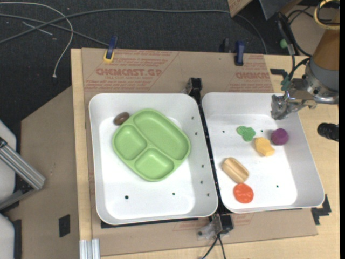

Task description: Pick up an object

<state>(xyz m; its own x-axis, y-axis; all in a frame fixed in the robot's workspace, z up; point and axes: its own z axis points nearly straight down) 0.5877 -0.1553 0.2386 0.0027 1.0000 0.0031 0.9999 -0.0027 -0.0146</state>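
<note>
Gripper [280, 108] hangs over the right bin's [302, 196] far right corner; can't tell its state, nothing visibly held. Purple ball [279, 137] lies just below it, yellow piece [264, 146] touching the ball's left. Green piece [246, 133] sits further left. Bread roll [235, 169] and tomato [243, 193] lie well nearer the camera. Green tray [151, 144] and brown piece [121, 118] lie in the left bin [108, 188].

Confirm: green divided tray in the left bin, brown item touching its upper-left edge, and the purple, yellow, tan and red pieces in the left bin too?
Not quite. The camera view shows the purple piece, yellow piece, tan piece and red piece in the right bin. The green tray and brown item are in the left bin as stated.
</note>
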